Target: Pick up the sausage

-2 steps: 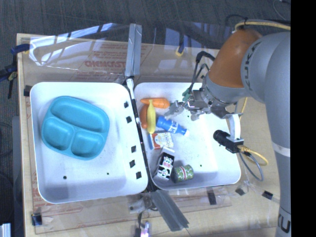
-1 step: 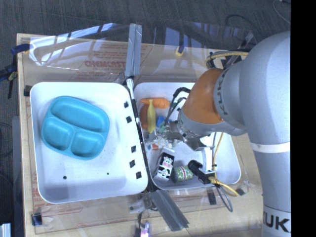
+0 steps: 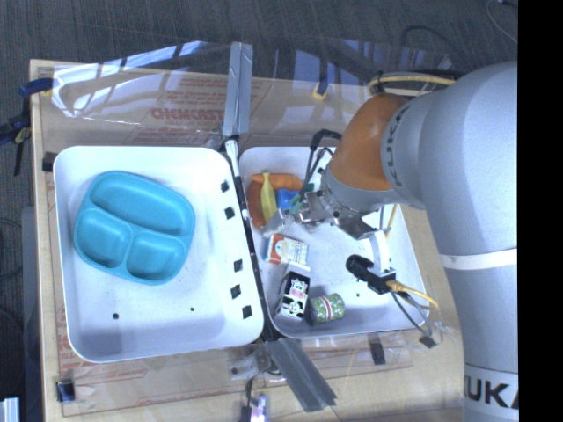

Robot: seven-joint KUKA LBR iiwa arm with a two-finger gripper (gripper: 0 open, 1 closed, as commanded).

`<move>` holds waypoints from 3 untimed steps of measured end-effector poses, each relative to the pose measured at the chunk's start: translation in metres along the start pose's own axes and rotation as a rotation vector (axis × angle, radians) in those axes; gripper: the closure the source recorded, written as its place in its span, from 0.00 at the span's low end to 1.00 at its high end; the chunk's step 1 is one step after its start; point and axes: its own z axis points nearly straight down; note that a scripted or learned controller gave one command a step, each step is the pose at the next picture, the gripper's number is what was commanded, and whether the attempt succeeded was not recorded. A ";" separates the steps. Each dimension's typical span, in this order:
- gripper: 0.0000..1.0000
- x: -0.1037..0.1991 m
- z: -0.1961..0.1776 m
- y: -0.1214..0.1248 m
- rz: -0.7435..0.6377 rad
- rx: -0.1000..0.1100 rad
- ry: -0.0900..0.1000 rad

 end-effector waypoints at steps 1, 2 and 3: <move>0.00 -0.004 0.000 0.029 0.310 0.000 -0.001; 0.00 -0.046 0.006 0.066 0.148 0.039 0.013; 0.00 0.014 -0.004 0.002 0.309 -0.011 -0.015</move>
